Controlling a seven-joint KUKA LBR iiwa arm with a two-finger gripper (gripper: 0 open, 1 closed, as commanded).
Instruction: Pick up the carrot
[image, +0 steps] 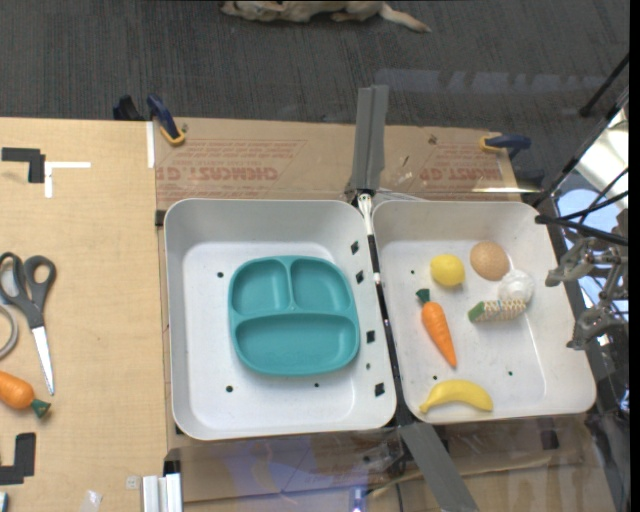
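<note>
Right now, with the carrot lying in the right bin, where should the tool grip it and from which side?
Probably mid-body, from straight above. The carrot lies flat on the right bin floor, slanted with its green top toward the divider, clear of the lemon and banana. Close across its narrow width, not along its length.

Two bins stand side by side on the table (80, 300). The left bin (190, 330) holds a tray (294, 315). In the right bin (560, 370), the carrot (438, 330) lies left of the corn (500, 309), the lemon (447, 270) and egg (489, 260) behind, the banana (457, 397) in front. Scissors (30, 310) lie far left on the table.
</note>
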